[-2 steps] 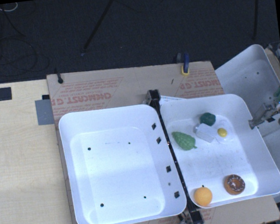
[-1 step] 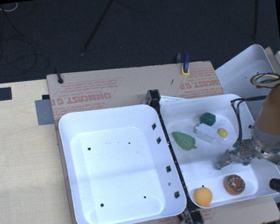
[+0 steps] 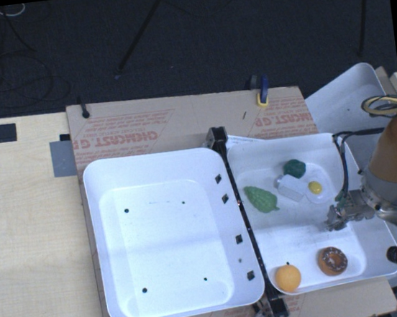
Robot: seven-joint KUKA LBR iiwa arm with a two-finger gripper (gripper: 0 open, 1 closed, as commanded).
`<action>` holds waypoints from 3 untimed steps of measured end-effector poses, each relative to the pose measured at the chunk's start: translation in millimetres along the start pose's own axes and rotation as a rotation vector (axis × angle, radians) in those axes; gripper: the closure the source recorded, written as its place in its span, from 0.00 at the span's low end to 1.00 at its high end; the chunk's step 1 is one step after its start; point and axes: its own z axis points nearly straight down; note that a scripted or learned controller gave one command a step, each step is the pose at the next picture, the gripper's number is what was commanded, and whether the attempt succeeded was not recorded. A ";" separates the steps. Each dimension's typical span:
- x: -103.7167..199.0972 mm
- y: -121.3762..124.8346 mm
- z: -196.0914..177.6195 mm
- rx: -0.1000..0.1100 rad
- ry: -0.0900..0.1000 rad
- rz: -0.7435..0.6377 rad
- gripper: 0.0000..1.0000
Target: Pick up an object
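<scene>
Reaching in low over the right bin (image 3: 300, 239) with the gripper (image 3: 336, 218), grip open or closed impossible to tell, nothing visibly held, probably because the brown ring (image 3: 332, 260) and orange ball (image 3: 288, 278) lie near, by the front wall.

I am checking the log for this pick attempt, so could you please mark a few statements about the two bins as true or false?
1. The orange ball lies in the right bin. True.
2. The gripper hangs over the left bin. False: it is over the right bin.
3. The green leafy object lies beside the divider. True.
4. The brown doughnut sits between the gripper's fingers. False: it lies apart, nearer the front wall.
</scene>
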 end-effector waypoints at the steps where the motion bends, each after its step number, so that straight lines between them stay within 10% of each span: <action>1: -0.2 0.0 0.4 0.000 0.000 0.003 0.00; 2: -7.0 -26.3 -109.3 -0.011 -0.005 -0.002 0.00; 3: -3.3 -31.3 20.7 0.005 0.002 -0.007 0.00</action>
